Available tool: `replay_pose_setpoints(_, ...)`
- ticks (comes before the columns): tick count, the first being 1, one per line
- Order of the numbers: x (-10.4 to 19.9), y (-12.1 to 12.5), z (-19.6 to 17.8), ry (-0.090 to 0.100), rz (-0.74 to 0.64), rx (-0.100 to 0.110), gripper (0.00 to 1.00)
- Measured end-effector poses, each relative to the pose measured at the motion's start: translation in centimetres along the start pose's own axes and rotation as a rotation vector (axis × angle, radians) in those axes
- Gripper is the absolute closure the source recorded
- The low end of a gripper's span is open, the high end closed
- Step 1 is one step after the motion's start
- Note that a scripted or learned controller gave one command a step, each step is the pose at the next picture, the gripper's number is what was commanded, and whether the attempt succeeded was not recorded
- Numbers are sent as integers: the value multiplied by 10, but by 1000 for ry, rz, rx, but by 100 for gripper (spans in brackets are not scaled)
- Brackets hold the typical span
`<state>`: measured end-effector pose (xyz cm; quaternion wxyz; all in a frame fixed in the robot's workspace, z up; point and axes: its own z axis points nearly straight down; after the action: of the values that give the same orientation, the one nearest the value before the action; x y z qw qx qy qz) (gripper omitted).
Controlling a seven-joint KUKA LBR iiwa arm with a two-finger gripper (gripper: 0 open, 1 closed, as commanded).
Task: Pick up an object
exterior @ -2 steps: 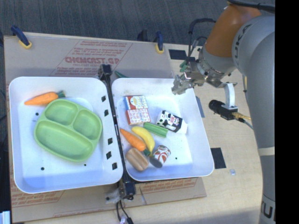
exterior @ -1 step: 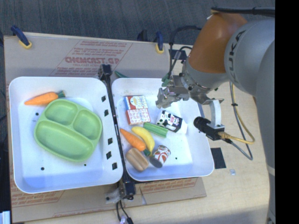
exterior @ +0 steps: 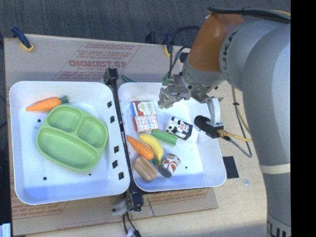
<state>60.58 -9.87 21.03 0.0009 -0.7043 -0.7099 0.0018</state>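
While the grey arm (exterior: 256, 83) with its glossy orange band reaches in from the right, its metal gripper (exterior: 170, 97) hangs over the upper part of the right bin (exterior: 212, 167), near the bin's far rim. Nothing shows between its fingers; whether they are spread or pressed together cannot be told from this angle.

The right bin, shallow white plastic with rounded corners, holds a cluster of toy foods. A flat printed carton (exterior: 145, 115) lies just below the gripper, and a black-and-white patterned box (exterior: 178, 127) sits to its right. A slim green pod-shaped piece (exterior: 164, 137) lies between them, touching a curved yellow banana (exterior: 152, 145). A smooth orange carrot (exterior: 140, 147) lies beside the banana, above a tan bread-like roll (exterior: 144, 169) and a small tilted can (exterior: 169, 164).

In the left bin (exterior: 19, 181) rests a matte green divided plate (exterior: 72, 137), with a second carrot (exterior: 47, 103) near the far rim.
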Motion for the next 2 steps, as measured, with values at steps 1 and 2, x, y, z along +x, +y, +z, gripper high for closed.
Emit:
replay_pose_setpoints(1,15,-74,-41,1,4,-2,100)
replay_pose_setpoints(2,-13,41,7,1,2,-1,100)
